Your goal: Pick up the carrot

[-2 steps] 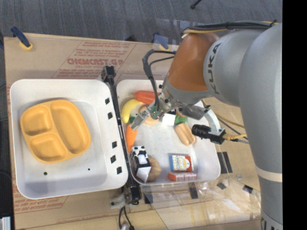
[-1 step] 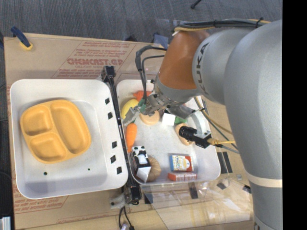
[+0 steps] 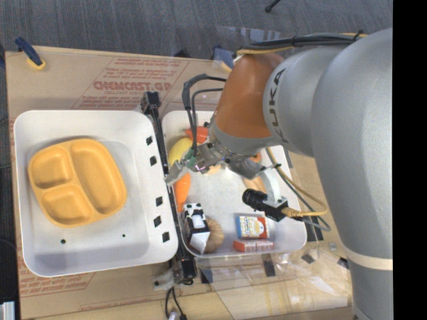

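Two shallow white bins sit side by side on the table (image 3: 60, 79), which is covered with brown cardboard printed in red. The left bin (image 3: 40, 252) holds a yellow tray (image 3: 77, 180) with three compartments, lying a little left of the bin's middle. A black divider strip (image 3: 159, 159) runs between the two bins.

The right bin (image 3: 223, 199) is partly covered by the grey arm (image 3: 333, 132), which comes in from the right and fills much of that side. Its orange band (image 3: 247, 99) sits over the far part of the bin. Below the band, the hand (image 3: 190, 164) reaches down toward the bin's left edge, and something orange shows right at its tip, but whether its fingers are wide or closed cannot be told from this slant.

The carrot (image 3: 181, 191) lies along the left wall of the right bin, its thick end just beside the hand and its point aimed toward the near side. A yellow fruit-shaped piece (image 3: 177, 149) lies just beyond it on the far side, touching or nearly touching the hand. A black-and-white object (image 3: 195, 213) and a brown rounded piece (image 3: 212, 237) sit in the near left corner. A small box with a blue and orange label (image 3: 252, 227) and a red box (image 3: 253, 246) lie near the near wall. A black cylindrical part with a yellow cable (image 3: 263, 202) hangs over the bin's right half.
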You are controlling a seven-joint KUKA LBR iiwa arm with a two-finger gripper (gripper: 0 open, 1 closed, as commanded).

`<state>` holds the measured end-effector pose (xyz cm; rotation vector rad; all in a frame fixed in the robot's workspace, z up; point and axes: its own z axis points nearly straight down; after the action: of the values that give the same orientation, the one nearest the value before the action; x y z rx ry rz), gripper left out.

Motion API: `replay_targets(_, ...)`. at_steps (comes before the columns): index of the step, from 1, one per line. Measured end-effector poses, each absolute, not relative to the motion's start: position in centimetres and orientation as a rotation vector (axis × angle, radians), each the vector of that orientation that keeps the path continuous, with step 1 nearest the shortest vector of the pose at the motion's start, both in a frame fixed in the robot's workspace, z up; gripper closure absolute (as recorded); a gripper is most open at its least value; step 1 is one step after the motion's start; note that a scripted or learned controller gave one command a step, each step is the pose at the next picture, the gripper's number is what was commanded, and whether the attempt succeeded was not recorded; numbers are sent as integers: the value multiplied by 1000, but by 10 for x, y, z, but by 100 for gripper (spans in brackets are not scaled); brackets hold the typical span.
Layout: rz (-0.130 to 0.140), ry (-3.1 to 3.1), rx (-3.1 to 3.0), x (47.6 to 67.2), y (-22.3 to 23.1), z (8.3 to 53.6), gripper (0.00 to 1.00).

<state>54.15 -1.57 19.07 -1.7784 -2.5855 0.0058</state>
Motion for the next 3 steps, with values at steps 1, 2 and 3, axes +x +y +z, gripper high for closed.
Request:
replay_targets(1, 5, -2585, -1778, 542, -15, 191, 0)
replay_targets(2, 5, -2585, -1778, 542, -15, 191, 0)
replay_targets(3, 5, -2585, -1778, 542, -15, 191, 0)
